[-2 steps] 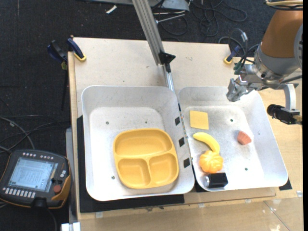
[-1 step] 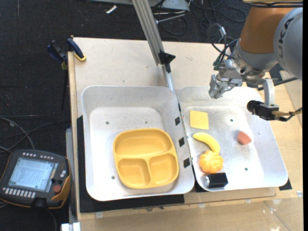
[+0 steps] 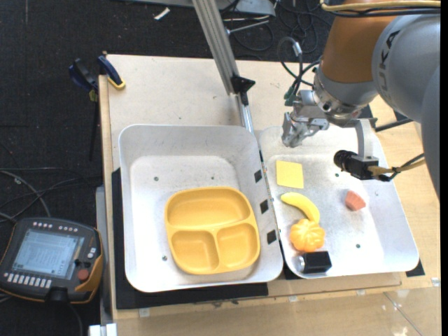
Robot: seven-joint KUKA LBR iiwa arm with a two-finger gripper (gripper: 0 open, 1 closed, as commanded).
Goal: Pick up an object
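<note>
While the pincer [image 3: 294,136] hovers, a banana [image 3: 302,206] lies in the right bin [image 3: 392,240].

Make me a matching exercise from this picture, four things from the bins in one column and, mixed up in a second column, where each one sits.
Things:
1. yellow divided tray
2. yellow square block
3. black block
4. pink piece

Places:
A. near edge of the right bin, just below the orange fruit
B. left bin
C. right bin, to the right of the banana
D. far part of the right bin, below the gripper

Pairs: 1-B, 2-D, 3-A, 4-C
</note>
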